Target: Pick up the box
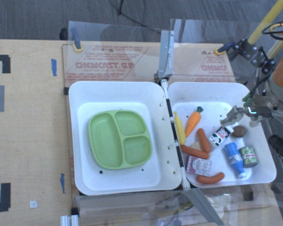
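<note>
White box with black patches lies tilted among toy food.

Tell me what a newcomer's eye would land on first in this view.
First, the green divided plate, alone in the left bin. Next, the cluster in the right bin: a carrot, several sausages, a blue bottle, a green can and a small black-and-white box. The gripper hangs just above that box, at its upper right.
</note>
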### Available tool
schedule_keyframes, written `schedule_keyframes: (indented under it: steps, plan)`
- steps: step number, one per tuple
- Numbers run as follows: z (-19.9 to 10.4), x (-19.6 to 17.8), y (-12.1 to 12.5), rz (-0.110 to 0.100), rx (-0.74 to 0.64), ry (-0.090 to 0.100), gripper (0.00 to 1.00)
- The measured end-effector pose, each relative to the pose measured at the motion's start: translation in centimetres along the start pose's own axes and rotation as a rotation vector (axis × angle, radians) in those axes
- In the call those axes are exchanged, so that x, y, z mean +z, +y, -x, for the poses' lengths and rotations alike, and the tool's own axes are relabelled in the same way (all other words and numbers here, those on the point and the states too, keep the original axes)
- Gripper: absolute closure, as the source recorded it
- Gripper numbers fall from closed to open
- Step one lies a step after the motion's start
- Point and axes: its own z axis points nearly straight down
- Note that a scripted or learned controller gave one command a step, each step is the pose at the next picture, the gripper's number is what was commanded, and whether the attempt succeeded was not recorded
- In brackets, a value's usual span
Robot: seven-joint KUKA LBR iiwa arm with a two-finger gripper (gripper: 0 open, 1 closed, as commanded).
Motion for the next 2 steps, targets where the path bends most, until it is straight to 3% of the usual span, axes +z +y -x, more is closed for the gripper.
schedule_keyframes:
  steps: [1, 2]
  plan:
    - [2.3, 14.3, -2.2, 0.027, 0.063, -0.012, 0.00]
    - [1.5, 17.4, 5.1, 0.003, 0.154, -0.001, 0.00]
